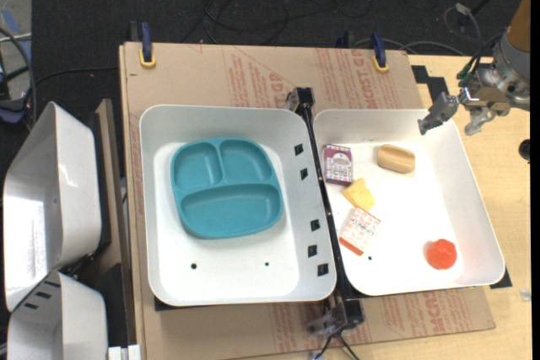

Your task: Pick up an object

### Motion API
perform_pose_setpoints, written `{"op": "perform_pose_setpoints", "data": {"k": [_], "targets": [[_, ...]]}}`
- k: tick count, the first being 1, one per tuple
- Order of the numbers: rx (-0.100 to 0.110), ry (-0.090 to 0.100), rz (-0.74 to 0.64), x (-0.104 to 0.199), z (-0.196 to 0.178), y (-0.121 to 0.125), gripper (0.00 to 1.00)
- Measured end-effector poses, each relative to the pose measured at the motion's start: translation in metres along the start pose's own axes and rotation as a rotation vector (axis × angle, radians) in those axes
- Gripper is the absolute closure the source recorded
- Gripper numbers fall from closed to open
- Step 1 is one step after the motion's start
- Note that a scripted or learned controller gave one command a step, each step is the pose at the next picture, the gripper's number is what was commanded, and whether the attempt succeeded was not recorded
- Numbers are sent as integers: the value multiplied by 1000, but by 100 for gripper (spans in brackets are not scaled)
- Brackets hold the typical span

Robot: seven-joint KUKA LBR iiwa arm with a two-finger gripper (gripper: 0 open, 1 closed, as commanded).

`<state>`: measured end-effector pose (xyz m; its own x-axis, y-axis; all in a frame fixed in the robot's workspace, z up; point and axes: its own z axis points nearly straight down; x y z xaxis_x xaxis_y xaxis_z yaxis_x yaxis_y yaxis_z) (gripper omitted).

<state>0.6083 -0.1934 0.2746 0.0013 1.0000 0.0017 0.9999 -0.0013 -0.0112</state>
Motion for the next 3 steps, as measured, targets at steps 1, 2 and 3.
{"op": "perform_pose_setpoints", "data": {"k": [1,2,3], "targets": [[-11,-3,-3,1,-7,2,0],[-6,-1,-2,6,56,4,0],[-7,-1,-1,3,116,12,0]]}}
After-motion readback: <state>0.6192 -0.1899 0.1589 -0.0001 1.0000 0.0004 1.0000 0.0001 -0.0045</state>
